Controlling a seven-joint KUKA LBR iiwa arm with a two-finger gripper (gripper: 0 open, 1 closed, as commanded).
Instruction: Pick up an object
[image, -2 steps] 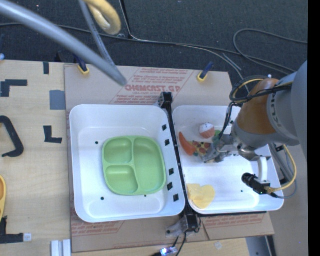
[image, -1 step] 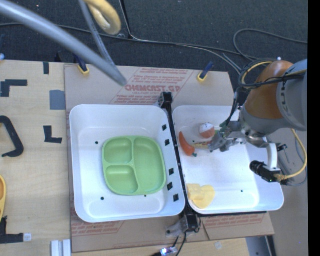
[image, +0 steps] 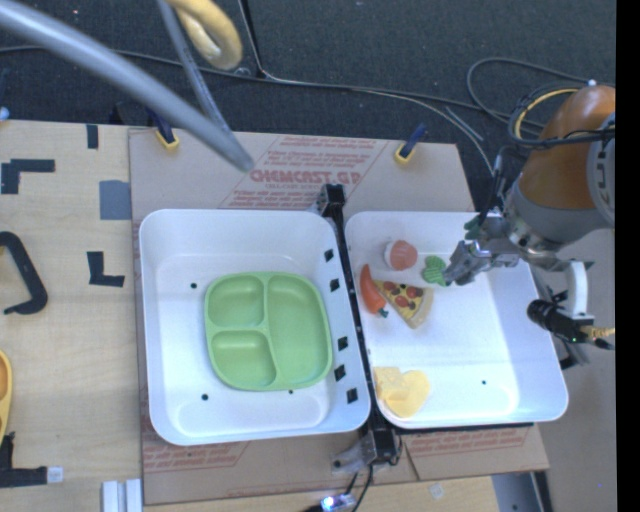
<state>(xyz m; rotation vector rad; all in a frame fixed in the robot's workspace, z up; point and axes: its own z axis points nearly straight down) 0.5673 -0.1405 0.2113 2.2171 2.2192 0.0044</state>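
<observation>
My gripper (image: 461, 266) reaches in from the right over the right bin (image: 500, 345), low and close beside a small green toy (image: 434, 268). Left of that lie a pink round toy (image: 402, 254), a pizza slice toy (image: 408, 301) and a red-orange pepper toy (image: 371, 290). A pale yellow toy (image: 402, 390) rests near the bin's front left corner. The gripper's tip is dark and seen end-on, right next to the green toy.
The left bin (image: 170, 300) holds a green divided plate (image: 267, 331). A black divider (image: 345, 300) runs between the bins. Grey rods (image: 150, 85) cross the upper left. Cables lie on the dark floor behind the bench.
</observation>
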